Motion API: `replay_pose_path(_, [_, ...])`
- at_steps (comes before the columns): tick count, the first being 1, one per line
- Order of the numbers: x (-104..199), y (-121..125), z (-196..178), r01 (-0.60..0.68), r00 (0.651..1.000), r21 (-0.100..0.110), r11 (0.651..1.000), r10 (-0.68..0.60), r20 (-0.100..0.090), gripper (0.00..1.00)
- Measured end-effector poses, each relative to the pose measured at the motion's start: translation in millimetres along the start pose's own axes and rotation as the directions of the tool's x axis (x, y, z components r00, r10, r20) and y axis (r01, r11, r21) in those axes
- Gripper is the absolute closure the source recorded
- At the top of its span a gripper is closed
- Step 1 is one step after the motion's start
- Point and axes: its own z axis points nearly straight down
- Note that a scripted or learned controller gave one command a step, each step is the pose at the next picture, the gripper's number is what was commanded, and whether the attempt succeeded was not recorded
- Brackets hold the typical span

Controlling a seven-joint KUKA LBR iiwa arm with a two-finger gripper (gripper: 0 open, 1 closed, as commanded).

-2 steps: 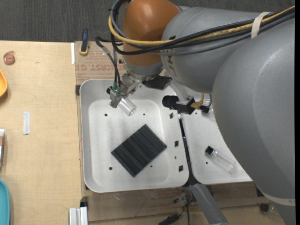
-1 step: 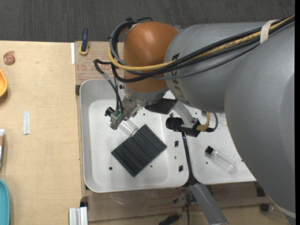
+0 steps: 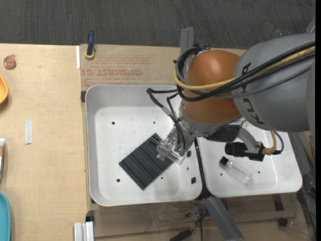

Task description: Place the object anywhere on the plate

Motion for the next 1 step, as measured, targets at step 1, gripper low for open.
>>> replay_pose_path(1, [-94.7, 22.9, 9.8, 0.174, 0.985, -0.002, 0.985, -0.174, 0.002, 1.00])
